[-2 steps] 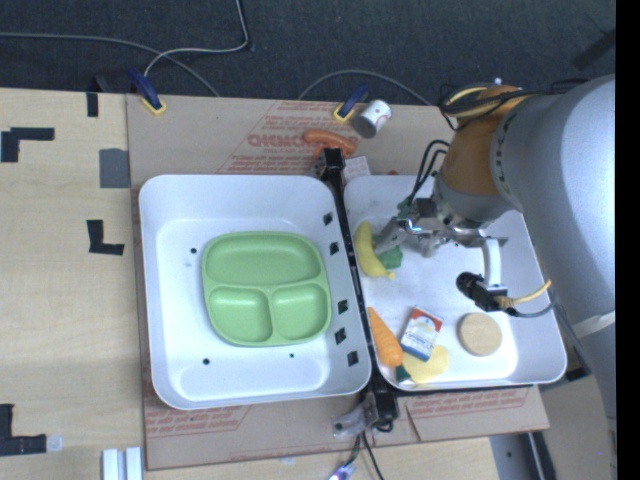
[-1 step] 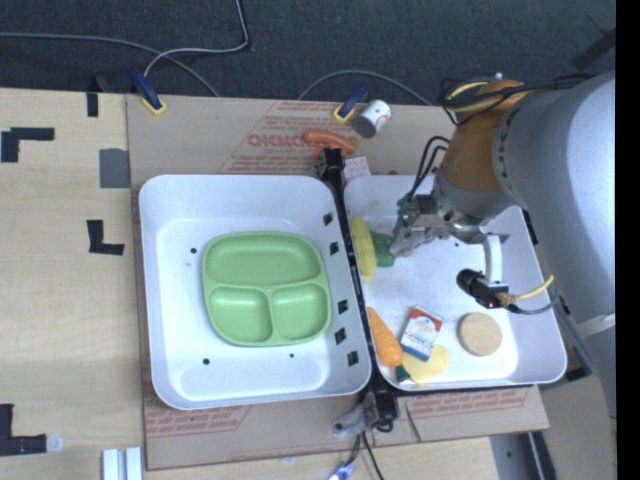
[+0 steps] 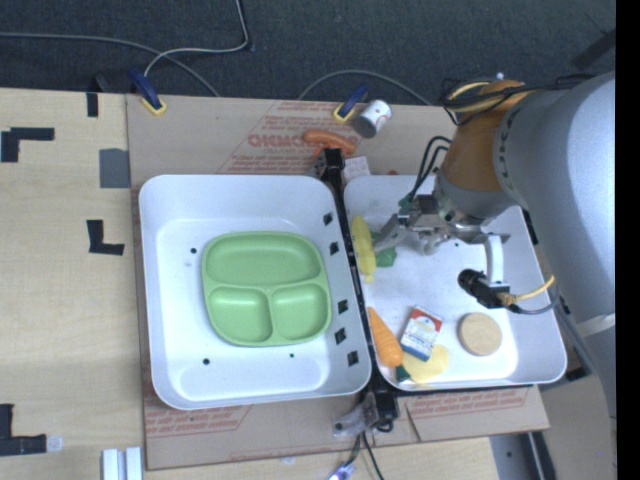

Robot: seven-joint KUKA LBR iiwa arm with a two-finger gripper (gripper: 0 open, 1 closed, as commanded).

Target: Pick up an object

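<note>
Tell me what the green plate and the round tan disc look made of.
Green plate: likely moulded plastic, matte, one even colour with soft-edged compartments. Tan disc: unclear; flat, dull, biscuit-coloured, possibly wood or a plastic toy cookie.

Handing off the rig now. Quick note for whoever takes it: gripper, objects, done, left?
Gripper: low in the right bin, at its left side by the yellow item; finger state unclear.
Right bin also holds the carrot, small box and round tan disc, all near the front.
Left bin holds the green divided plate.
Done: no object visibly lifted.
Left: grasp one and lift it.
</note>
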